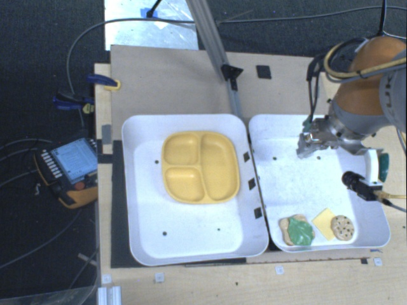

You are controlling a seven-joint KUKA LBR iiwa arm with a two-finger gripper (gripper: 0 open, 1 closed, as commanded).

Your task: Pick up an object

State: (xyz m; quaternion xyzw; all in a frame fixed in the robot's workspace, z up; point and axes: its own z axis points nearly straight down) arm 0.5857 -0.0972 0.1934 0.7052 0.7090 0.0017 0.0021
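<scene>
Left bin: you have a yellow divided plate lying flat in its far half, near the bin's right wall. Right bin: along the near edge you see three items in a row — a green-and-tan toy sandwich, a yellow cheese slice just beside it, then a speckled cookie in the near right corner. The gripper sits over the far half of this bin, well apart from all three; you cannot tell the state of the jaws from here.

Two white bins. One yellow divided plate. One green-topped item, one yellow slice, one cookie.
</scene>
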